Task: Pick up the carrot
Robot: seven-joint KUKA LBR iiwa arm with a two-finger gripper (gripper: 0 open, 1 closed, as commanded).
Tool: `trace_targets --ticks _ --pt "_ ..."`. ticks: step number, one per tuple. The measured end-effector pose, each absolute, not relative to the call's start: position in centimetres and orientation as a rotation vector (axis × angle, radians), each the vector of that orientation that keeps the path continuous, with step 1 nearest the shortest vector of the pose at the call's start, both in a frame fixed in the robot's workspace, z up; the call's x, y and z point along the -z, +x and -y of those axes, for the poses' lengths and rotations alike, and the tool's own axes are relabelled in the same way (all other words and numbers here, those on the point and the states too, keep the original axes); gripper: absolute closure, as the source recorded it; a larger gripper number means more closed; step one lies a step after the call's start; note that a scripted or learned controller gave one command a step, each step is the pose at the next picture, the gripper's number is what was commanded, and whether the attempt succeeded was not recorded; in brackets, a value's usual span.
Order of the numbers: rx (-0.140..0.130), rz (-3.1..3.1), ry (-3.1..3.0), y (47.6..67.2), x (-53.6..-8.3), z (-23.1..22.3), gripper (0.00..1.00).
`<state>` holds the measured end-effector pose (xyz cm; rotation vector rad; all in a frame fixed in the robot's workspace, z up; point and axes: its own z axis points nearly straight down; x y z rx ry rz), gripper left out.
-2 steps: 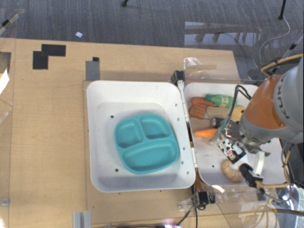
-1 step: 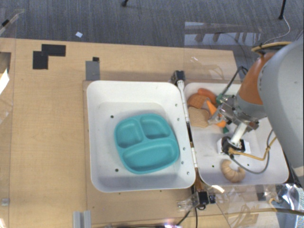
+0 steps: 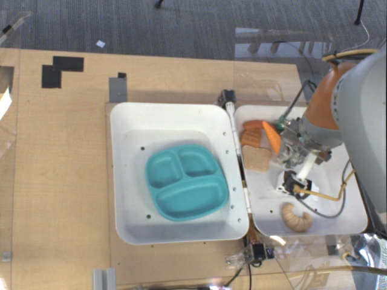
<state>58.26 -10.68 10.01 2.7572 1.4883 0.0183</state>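
So the carrot (image 3: 272,138) is in the right bin (image 3: 266,193), up in the far-left corner area, lying at a slant with its green end towards the arm. It's partly on top of a darker brown waffle-looking piece (image 3: 250,139), and just below those sits a pale slice of bread (image 3: 257,159), close to the wall between the two bins. The gripper (image 3: 289,145) is right up against the carrot's right end, touching it or nearly so as far as I can see. From this angle I honestly can't tell how the jaws stand, or whether the carrot is between them, because the wrist covers that spot. The grey arm with the orange band comes in from the right side over the bin's edge. Down near the front of the same bin there's a curled tan pastry thing, maybe a croissant (image 3: 297,217), well apart from the carrot. The left bin (image 3: 130,132) has a teal divided plate (image 3: 186,182) lying flat in the middle, three compartments, nothing in them. Both bins sit on the wooden bench (image 3: 54,180)
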Motion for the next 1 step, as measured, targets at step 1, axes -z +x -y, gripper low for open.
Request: trace_targets --ticks 1 --pt "-0.018 -1.29 2.865 57.34 -18.92 3.22 1.0"
